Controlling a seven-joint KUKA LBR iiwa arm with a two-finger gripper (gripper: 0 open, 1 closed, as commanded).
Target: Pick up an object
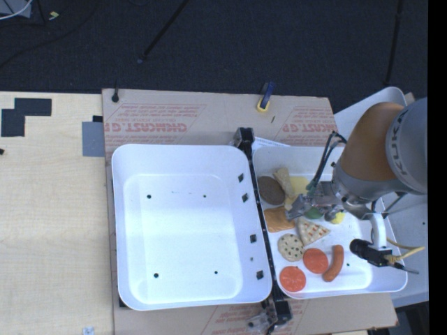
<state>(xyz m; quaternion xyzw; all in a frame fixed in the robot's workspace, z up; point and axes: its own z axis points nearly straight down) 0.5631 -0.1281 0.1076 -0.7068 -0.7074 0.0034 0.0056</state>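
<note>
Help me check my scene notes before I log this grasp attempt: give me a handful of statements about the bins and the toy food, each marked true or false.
1. The toy food lies in the right bin. True.
2. The gripper hangs over the left bin. False: it is above the food pile in the right bin.
3. A sausage lies near the right bin's front edge, beside a red tomato slice. True.
4. The chocolate-chip cookie sits on the cardboard outside the bins. False: it is inside the right bin.
5. A second red slice lies at the right bin's front left corner. True.
</note>
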